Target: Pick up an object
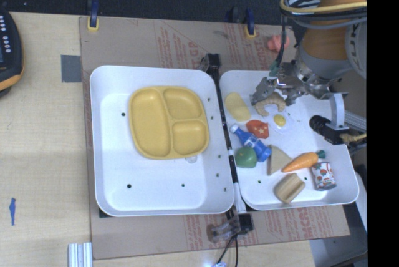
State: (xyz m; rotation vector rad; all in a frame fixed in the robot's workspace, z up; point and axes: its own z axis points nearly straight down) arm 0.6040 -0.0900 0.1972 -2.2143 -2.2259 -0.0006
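Gripper (267, 97) poised over right bin (349, 197), far side.
I cannot tell its state; I would centre over one lone item, perhaps the carrot (300, 162), before descending.

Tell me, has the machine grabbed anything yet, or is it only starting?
Nothing looks picked up yet. The gripper is low over the right bin, near a tan piece. The carrot, the can and the rest lie in that bin; grasping and lifting one remains.

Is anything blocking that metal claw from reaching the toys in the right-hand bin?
Nothing visible does. The end effector hangs low over the right bin, beside the yellow toy and above a tan piece. The carrot lies farther off in the open.
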